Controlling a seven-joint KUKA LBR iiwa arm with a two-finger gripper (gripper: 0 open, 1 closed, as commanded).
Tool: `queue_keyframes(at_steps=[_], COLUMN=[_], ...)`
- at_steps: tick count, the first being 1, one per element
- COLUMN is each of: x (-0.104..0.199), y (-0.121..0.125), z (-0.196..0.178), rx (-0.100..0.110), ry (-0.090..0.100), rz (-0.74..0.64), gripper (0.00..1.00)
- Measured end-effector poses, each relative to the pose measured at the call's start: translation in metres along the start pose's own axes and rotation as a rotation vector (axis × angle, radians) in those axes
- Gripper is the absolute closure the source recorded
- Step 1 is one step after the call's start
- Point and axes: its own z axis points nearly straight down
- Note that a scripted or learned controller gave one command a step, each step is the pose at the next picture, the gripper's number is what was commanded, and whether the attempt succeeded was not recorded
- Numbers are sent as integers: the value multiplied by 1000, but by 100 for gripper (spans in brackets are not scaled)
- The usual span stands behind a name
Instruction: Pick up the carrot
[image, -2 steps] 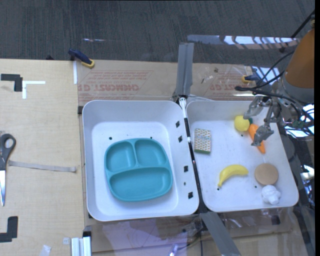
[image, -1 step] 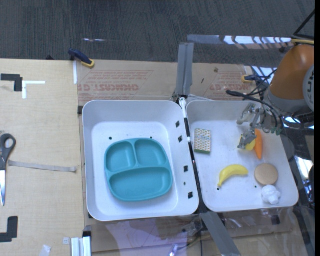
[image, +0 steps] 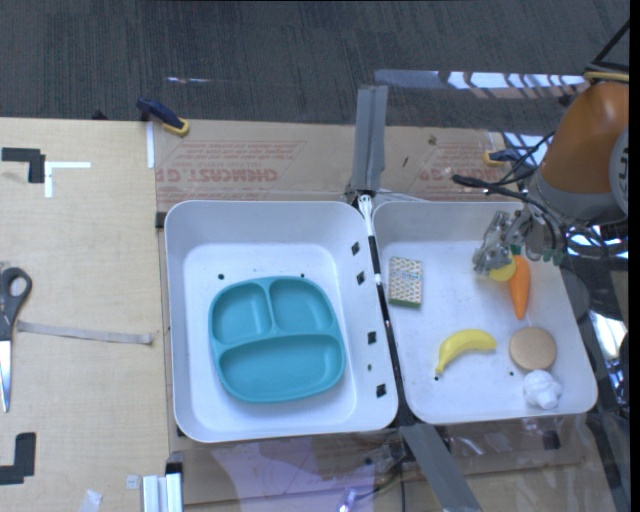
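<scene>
The orange carrot (image: 520, 288) lies in the right bin (image: 440, 400), near its right wall, with its thin tip pointing toward the front. A small yellow piece (image: 503, 271) sits against its upper left end. My gripper (image: 497, 252) hangs directly over the carrot's upper end, at its far left side and touching or nearly touching it. The grey arm with its orange band (image: 585, 140) reaches in from the right, above the bin's far right corner.
Also in the right bin are a yellow banana (image: 465, 347), a tan round disc (image: 532, 349), a white lump (image: 541, 388) and a small speckled green block (image: 405, 280). The left bin (image: 185, 330) holds a teal divided plate (image: 277, 338). Scissors (image: 10, 300) lie on the bench at the far left.
</scene>
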Motion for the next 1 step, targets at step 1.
queue_keyframes(at_steps=[1], x=[22], y=[29], z=[-83], rx=[3], ry=[5], rz=[55], gripper=[100])
